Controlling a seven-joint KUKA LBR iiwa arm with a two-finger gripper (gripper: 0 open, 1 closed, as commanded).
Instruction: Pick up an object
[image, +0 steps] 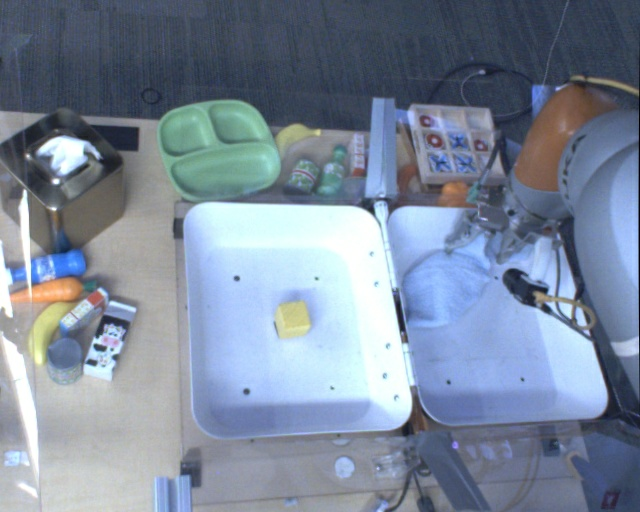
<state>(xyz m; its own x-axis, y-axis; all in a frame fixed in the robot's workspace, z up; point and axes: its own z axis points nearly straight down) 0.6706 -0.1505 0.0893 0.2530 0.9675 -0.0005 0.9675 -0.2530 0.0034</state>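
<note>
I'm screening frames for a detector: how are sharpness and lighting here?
Camera view: soft overall, small labels unreadable; even lighting, with the arm's bluish shadow across the right bin; the yellow block in the left bin stands out clearly; gripper detail is murky.

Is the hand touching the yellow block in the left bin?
Apart. Camera view: the yellow block lies alone mid left bin; the hand is over the right bin.

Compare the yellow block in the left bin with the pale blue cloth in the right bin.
The yellow block is small, squarish and bright; the pale blue cloth is larger, rumpled and faint against the white. The block sits alone near the middle of the left bin; the cloth lies at the upper left of the right bin, right beside the gripper. Both rest on a bin floor.
</note>
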